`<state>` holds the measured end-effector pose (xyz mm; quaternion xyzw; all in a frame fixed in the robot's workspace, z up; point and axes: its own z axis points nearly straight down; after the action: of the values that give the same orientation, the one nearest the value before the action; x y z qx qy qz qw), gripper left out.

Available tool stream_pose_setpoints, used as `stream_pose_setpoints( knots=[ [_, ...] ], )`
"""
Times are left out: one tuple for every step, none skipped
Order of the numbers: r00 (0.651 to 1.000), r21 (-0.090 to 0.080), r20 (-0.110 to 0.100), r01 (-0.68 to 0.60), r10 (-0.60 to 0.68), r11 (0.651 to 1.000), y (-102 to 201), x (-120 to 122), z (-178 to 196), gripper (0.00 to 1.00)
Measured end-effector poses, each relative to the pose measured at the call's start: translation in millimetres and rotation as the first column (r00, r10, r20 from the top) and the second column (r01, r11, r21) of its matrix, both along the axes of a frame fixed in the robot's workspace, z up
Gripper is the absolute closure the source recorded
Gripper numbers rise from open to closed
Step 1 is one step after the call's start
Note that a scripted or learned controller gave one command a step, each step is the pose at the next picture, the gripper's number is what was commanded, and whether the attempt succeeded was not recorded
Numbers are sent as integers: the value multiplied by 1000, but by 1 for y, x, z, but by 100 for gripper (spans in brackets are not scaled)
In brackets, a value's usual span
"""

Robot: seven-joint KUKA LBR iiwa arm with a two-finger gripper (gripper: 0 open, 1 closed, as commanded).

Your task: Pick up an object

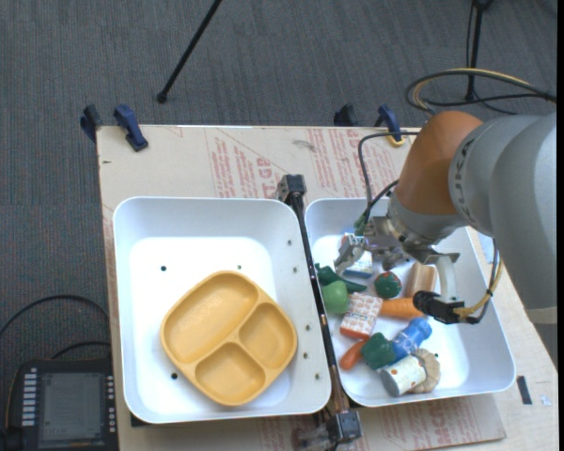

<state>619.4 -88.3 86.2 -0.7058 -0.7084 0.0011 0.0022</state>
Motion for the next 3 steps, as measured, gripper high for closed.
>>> stream_pose_setpoints(
  knots=[
    [1000, 1, -4, 4, -4, 1000, -1, 0, 9, 100],
    [1000, -1, 2, 0, 0, 1000, 27, -41, 101, 100],
    [1000, 0, 0, 4, -4, 1000, 16, -101, 100, 100]
  ],
)
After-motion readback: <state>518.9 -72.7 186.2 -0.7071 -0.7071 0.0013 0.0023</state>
